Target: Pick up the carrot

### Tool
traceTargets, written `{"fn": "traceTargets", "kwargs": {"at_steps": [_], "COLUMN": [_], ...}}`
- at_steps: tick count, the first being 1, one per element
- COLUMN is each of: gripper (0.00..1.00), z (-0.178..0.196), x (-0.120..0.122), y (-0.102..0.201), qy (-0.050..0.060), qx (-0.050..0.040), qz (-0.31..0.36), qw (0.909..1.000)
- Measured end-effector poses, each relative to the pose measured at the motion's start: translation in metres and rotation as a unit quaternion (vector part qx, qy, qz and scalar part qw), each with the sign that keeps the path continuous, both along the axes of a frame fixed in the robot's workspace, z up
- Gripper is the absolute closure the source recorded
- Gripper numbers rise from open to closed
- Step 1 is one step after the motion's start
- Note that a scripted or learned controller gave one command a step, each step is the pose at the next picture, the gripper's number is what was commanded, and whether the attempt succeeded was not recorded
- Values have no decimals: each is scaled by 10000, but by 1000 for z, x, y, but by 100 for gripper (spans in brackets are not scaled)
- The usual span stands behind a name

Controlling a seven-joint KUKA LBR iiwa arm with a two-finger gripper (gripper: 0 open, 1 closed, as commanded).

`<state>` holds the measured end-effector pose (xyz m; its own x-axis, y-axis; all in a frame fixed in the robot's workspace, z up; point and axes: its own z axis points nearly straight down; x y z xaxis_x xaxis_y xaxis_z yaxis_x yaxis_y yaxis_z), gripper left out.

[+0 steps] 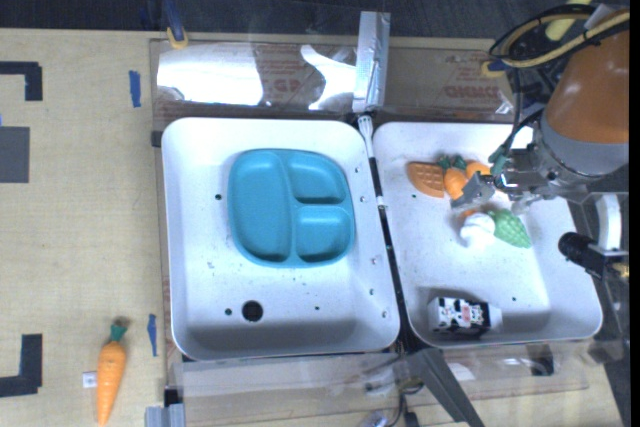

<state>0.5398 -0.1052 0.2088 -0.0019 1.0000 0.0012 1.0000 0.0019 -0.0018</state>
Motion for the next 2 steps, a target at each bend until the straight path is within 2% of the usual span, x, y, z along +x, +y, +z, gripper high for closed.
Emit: {"fn": "traceTargets", "kwargs": {"at_steps": [1, 2], "gripper": [0, 100], "z": [-121, -110], "x": [61, 62], "y": [-13, -13], "qy": [-41, -62], "qx": [-11, -13], "qz": [-148, -157], "qw": [9999, 9999]}}
